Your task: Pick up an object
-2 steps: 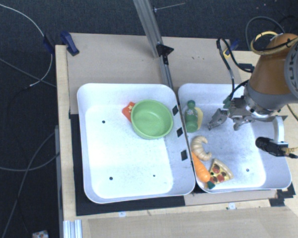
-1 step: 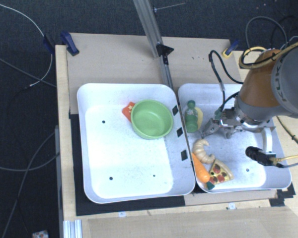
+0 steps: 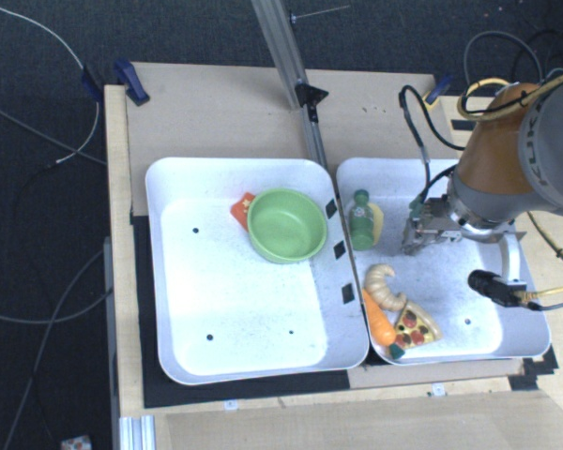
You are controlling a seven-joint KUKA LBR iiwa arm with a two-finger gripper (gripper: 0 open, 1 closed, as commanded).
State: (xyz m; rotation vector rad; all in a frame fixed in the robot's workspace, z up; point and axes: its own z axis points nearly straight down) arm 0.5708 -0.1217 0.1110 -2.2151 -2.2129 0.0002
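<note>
On my feed: arm (image 3: 554, 129) has a grey rounded housing, with 1 broad orange band (image 3: 493, 153) above the wrist. Below that, a grey wrist section and a metal gripper (image 3: 422, 235). Black cables loop along the orange part; 1 black connector with a yellowish lead hangs lower right.

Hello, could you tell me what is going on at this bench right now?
A robot arm reaches into the right bin, its end effector low beside a green bottle. A croissant, carrot and pizza slice lie nearer the front. The left bin holds a green bowl over something orange.
</note>
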